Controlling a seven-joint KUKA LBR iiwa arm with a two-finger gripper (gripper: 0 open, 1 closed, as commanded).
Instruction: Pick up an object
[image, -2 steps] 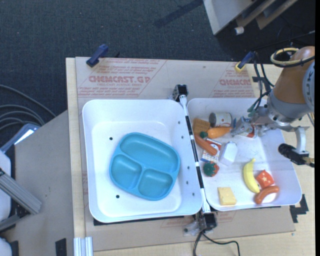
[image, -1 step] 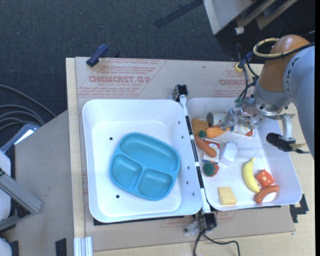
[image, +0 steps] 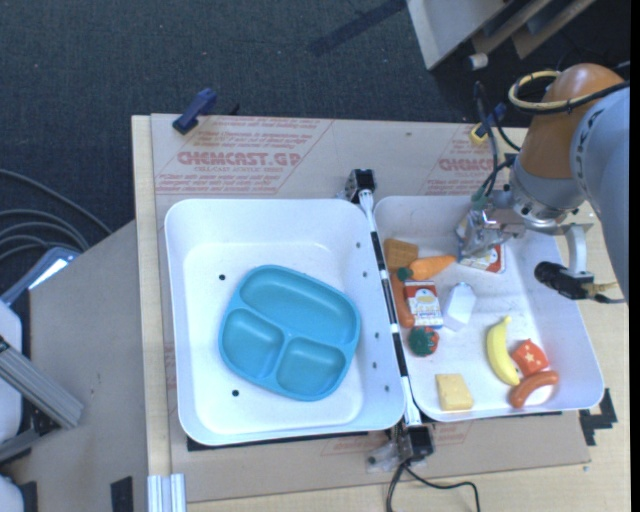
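While the gripper (image: 481, 236) hangs low near the right bin's (image: 583, 330) far edge, its grip unreadable, the carrot (image: 432, 267) lies just beside it toward the divider.

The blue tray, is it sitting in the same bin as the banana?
No, the blue tray lies alone in the left bin, while the banana lies in the right bin among the other items.
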